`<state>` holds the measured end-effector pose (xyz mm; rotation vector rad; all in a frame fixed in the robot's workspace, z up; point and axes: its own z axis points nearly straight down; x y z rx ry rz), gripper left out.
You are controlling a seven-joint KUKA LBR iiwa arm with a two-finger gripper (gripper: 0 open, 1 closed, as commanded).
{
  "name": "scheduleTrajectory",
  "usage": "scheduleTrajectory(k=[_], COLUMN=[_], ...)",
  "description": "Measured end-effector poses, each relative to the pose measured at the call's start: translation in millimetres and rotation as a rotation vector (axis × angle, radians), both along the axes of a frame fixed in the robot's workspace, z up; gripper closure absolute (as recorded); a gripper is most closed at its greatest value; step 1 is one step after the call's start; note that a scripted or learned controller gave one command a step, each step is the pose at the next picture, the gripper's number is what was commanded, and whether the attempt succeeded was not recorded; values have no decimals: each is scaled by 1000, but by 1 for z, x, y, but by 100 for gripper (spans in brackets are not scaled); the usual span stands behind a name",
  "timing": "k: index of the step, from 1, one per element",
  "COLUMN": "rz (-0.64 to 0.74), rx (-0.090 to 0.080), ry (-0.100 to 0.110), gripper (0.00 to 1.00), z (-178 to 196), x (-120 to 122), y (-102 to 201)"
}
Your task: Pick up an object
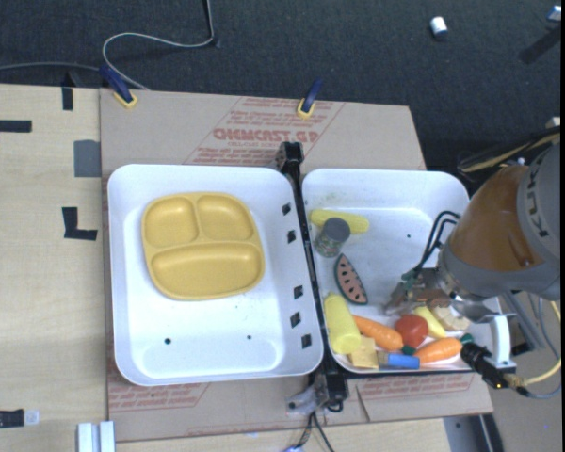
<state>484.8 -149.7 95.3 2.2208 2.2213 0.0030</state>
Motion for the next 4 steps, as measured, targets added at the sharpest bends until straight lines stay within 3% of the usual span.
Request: scheduleTrajectory(k=[1,2,3,4], rz=[1,1,1,0], rx=[2,-1,0,0], ry=[1,2,3,5], gripper=[100,100,0,0], z=[9,100,100,-4], x=[0,-1,-1,0], y=[1,40,40,5])
